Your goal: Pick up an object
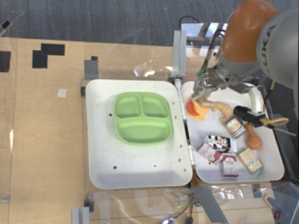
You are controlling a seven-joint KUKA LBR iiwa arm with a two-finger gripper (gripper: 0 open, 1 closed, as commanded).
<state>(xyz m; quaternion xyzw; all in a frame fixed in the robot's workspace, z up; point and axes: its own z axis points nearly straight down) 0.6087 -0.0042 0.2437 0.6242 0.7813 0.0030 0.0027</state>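
Hanging low at the right bin's [275, 171] far-left corner, your claw [202, 93] sits just above the orange wedge [196, 109], seemingly lining up a grasp, though you cannot tell its state.

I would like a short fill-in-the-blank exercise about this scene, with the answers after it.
1. The green divided plate lies in the ____ bin.
2. The plate has ____ compartments.
3. The gripper hangs over the ____ bin, near an orange piece.
4. The band above the arm's wrist is ____.

Missing words: left; three; right; orange
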